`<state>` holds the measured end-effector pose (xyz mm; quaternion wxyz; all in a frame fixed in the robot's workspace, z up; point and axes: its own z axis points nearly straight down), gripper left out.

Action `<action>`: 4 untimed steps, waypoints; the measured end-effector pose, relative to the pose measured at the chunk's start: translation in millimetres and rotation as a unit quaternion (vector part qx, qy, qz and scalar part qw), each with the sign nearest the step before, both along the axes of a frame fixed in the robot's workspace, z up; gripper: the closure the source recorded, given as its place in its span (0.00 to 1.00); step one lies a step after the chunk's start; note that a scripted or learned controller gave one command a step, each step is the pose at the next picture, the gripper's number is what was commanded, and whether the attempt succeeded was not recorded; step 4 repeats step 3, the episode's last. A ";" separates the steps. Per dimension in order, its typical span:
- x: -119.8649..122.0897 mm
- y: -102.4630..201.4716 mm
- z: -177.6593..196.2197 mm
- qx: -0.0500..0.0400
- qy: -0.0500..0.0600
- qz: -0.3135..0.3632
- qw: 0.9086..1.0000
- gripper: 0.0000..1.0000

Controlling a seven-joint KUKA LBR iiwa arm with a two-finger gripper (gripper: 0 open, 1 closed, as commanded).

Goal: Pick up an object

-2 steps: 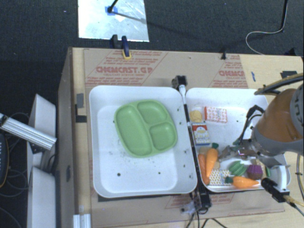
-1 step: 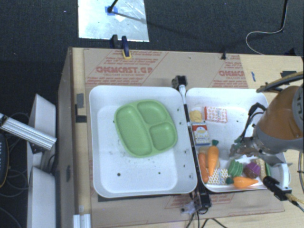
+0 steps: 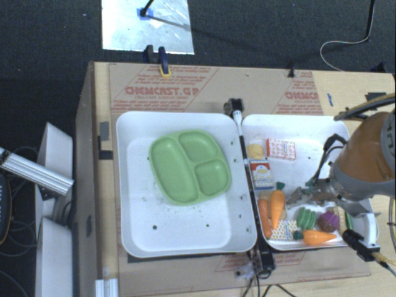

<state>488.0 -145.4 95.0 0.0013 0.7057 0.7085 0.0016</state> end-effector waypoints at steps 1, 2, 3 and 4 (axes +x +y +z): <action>1.1 -0.1 10.4 0.000 -0.001 0.001 1.000 1.00; 1.0 0.0 10.3 0.000 -0.001 0.001 1.000 0.00; -1.3 9.5 -10.7 -0.001 0.001 -0.001 1.000 0.00; -1.3 9.5 -10.7 -0.001 0.001 -0.001 1.000 0.00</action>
